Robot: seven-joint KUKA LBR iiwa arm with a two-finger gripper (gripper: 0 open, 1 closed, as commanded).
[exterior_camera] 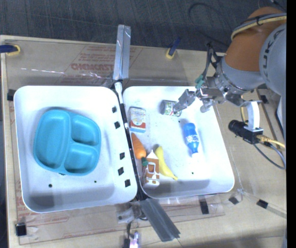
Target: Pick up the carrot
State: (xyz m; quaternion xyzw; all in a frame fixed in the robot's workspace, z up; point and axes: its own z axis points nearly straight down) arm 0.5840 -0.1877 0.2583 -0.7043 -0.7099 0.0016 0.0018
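You can read red, upside-down lettering on the clear plastic sheet behind the bins; it looks like "CHICKASAW", uncertainly. Part of "KUKA" shows on the grey arm.

I see the tray in the left bin; in the right bin, the carrot hugs the left wall, banana beside it, bottle further right, pincer behind.
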